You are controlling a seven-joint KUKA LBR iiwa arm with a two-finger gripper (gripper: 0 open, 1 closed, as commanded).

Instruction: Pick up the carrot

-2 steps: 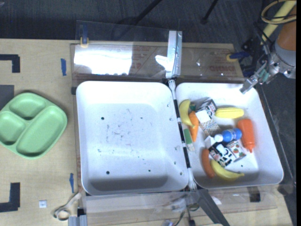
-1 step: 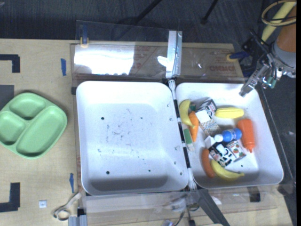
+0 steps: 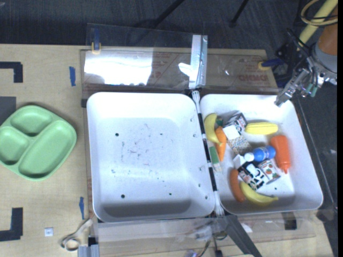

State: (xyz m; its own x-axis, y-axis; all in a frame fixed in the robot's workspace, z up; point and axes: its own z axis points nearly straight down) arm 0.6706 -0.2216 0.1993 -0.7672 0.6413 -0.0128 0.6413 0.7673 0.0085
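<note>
- Parked at the far right corner of the right bin [image 3: 308, 143], the tool [image 3: 298, 88] hangs just outside the rim; whether it is open or closed cannot be told at this size, and nothing shows in its grip.
- Lying along the right side of that bin is the carrot [image 3: 282, 151], a stubby orange shape with its length running roughly front to back.
- A blue bottle cap [image 3: 260, 154] sits just beside the carrot's left flank, and a yellow corn cob [image 3: 261, 128] lies close to its far end.
- Near the front of the bin is a banana [image 3: 257, 196], with a printed packet [image 3: 260, 173] between it and the cap.
- Another orange item [image 3: 235, 183] sits at the left of this pile, so the program should aim for the one on the right, which reads most clearly as the carrot.
- The left bin [image 3: 144, 106] and the green divided plate [image 3: 37, 142] on the surface [image 3: 43, 68] play no part in this step.
- To do it well, the tool should travel forward and a little left until it is over the middle of the carrot, then turn so its closing line runs across the short width.
- The right flank faces bare bin floor, which gives room; the left side is crowded by the cap, so a straight, centred descent would likely avoid nudging the neighbours.
</note>
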